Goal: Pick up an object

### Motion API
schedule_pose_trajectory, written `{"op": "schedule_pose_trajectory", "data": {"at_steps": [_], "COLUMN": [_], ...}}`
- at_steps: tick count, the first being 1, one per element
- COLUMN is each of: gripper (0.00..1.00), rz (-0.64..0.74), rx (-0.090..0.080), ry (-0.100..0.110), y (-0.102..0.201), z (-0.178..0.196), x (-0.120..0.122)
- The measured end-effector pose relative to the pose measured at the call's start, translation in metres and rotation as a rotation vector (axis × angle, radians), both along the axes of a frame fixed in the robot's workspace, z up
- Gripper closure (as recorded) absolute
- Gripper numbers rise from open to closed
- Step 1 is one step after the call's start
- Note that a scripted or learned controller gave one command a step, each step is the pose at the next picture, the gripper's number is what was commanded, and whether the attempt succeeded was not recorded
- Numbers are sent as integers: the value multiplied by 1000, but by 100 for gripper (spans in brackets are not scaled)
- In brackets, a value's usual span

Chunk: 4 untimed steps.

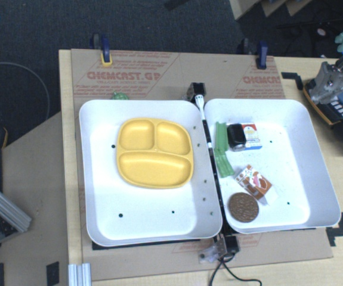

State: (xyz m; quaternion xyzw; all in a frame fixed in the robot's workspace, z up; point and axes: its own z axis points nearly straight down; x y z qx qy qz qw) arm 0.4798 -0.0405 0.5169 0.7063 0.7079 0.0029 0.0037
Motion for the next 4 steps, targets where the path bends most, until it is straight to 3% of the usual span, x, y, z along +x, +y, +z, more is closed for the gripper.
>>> {"op": "schedule_pose_trajectory", "data": {"at_steps": [1,2,3,4], "gripper": [100,100,100,100], "rz": [-6,1,3,2], "rx": [1,3,2,2], "ry": [14,23,-4,5], "y": [-43,-6,41,73], "z": [-68,-184,-84,-84], "x": [-1,-2,0,0]}}
